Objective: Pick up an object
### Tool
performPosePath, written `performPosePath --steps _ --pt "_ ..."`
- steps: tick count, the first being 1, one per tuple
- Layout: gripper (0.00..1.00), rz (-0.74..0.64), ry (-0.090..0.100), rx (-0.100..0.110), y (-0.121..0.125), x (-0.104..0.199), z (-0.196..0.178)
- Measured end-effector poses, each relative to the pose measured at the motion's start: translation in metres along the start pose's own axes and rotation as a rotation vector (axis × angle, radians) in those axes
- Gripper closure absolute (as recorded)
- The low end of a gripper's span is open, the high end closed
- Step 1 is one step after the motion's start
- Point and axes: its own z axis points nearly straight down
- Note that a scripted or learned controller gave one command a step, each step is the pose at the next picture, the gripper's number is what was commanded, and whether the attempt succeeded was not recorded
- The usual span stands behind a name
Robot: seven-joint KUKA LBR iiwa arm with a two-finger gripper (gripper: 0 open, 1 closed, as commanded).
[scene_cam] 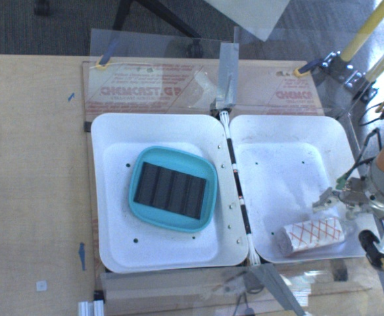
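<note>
The end effector [333,199] hovers over the right bin [271,143], gripping nothing I can see; whether it's spread or clenched, I cannot tell. The red-checked box [313,234] just beside it lies unlifted, so the pick remains

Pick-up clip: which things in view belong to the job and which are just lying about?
Job:
- gripper, over the right bin
- red-and-white patterned box in that bin
- teal tray in the left bin

Lying about:
- office chair base
- yellow pole

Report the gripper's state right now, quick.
Gripper: over the right bin, just above the red-checked white box; nothing seen between its fingers; open or shut cannot be told.
</note>
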Motion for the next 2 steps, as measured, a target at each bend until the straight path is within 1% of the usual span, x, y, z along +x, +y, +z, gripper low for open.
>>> performPosePath --steps 1,2 --pt "0.00 0.314 -0.013 -0.001 -0.005 0.003 -0.025" --pt "0.00 -0.263 -0.010 0.004 -0.011 0.030 -0.037"
